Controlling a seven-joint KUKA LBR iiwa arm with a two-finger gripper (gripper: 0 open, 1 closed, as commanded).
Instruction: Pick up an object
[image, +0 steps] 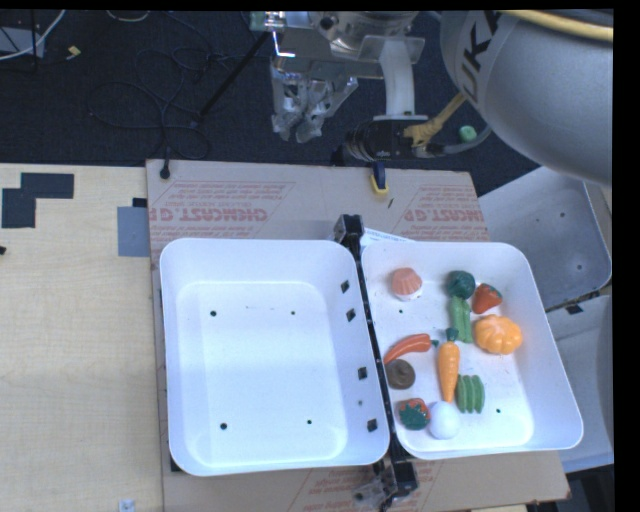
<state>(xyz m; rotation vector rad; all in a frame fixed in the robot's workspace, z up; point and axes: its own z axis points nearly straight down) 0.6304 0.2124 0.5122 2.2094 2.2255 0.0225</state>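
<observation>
arm (535, 75) grey, rounded shell | black lettering | yellow cable | claw (305, 105) metal, silver-grey

Claw (300, 112) hangs beyond the bins; right bin (545, 345) holds toy food.

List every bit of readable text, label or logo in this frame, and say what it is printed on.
"CHEMCAST" in red, printed twice and seen upside down, on the brown cardboard sheet under the two white bins; the smaller line beneath each is too blurred to read.
Part of a black letter "K" on the grey arm housing.
</observation>
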